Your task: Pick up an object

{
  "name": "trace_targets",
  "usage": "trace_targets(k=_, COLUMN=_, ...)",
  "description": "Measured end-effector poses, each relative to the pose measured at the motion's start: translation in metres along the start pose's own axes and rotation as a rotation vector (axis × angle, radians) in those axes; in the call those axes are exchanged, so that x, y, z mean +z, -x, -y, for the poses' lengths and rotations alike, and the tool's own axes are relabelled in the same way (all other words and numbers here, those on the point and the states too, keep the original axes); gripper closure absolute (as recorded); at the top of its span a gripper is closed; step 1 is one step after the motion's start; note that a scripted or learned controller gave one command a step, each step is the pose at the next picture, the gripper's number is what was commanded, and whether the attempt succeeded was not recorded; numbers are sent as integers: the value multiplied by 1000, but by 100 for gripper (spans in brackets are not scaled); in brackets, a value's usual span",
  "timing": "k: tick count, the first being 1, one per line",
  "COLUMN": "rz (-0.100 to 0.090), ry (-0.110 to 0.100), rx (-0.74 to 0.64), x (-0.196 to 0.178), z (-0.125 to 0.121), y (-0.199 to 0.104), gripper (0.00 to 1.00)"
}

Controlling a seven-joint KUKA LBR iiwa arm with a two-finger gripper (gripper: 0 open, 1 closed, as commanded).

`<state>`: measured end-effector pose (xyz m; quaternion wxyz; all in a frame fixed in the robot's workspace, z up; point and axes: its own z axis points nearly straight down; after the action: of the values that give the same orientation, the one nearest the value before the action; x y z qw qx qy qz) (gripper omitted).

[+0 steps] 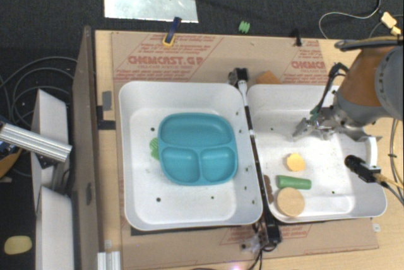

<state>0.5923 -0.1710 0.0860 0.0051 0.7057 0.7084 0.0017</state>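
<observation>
Reaching from right, arm [369, 82] angled, tool [307, 127] low over right bin [366, 199].

Dark carpet floor [50, 4] surrounds the cardboard-topped bench [189, 54].

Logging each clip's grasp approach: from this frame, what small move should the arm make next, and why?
Probably shift the gripper toward the near edge of the right bin and lower it over the yellow piece. That piece lies closest and apart from the green piece and tan disc, which touch.
</observation>
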Motion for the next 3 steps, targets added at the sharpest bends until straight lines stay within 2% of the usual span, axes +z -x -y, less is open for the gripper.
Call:
trace_targets(k=1, rz=-6, ry=-1, rx=-5, x=-79, z=13, y=-62, gripper=0)
trace_targets(k=2, rz=-7, ry=-17, rx=3, x=-14, z=63, y=-69, gripper=0)
trace_targets(k=3, rz=-5, ry=-6, rx=1, x=-28, z=58, y=-69, gripper=100)
